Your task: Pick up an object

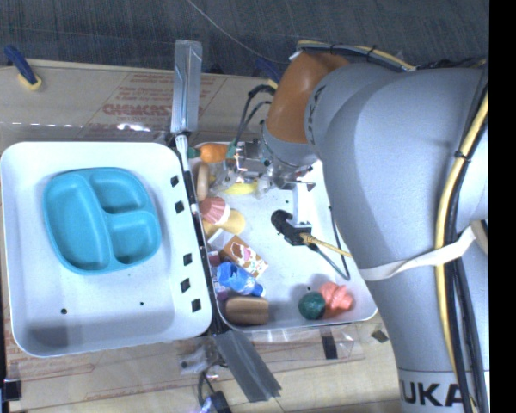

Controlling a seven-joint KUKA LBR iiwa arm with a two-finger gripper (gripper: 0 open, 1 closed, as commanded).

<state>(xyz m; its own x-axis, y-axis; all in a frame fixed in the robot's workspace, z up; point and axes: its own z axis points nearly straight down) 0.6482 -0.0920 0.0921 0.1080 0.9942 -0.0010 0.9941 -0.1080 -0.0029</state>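
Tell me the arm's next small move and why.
Probably descend a little further onto the yellow piece. The gripper sits low at the right bin's top end, right beside it, and nothing shows between its fingers.

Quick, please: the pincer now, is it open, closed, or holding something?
Pincer: cannot be told; it is low in the right bin, among the toys.
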